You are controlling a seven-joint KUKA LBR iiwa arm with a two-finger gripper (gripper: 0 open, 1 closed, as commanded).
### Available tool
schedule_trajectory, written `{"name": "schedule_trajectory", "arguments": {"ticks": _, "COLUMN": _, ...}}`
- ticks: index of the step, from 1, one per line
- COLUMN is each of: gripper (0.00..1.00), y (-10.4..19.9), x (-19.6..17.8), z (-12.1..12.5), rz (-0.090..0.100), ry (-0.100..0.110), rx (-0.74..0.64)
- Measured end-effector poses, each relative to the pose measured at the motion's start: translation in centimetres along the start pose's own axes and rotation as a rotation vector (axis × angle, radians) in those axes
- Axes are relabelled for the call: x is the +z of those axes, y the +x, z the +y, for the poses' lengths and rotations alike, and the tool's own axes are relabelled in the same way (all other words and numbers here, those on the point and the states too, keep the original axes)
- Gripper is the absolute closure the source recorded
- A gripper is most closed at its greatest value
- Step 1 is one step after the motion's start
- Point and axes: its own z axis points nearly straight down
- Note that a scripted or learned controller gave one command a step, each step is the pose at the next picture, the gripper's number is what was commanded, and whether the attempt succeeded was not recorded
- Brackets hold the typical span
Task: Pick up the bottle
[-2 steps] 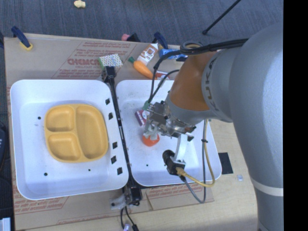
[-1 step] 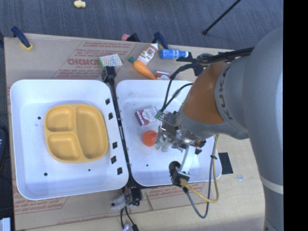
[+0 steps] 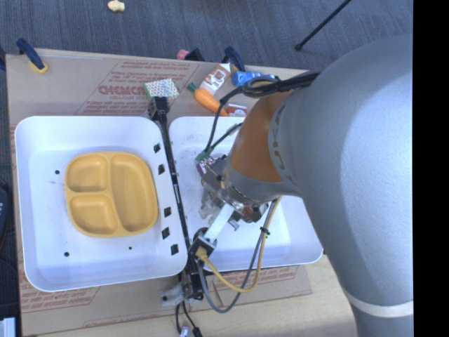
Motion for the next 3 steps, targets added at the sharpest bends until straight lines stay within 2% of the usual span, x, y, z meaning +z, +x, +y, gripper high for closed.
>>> {"name": "schedule_trajectory", "arguments": {"ticks": 1, "gripper": 1.0, "y": 6.8, "x": -1.8, "z": -5.0, "rz": -0.002, "ry": 0.002, "rx": 0.238}}
{"name": "schedule_trajectory", "arguments": {"ticks": 2, "gripper": 1.0, "y": 0.6, "x": -5.9, "z": -0.6, "rz": 0.0, "ry": 0.0, "rx": -0.156}}
{"name": "schedule_trajectory", "arguments": {"ticks": 3, "gripper": 1.0, "y": 1.8, "x": 0.1, "z": -2.0, "rz": -0.002, "ry": 0.004, "rx": 0.02}}
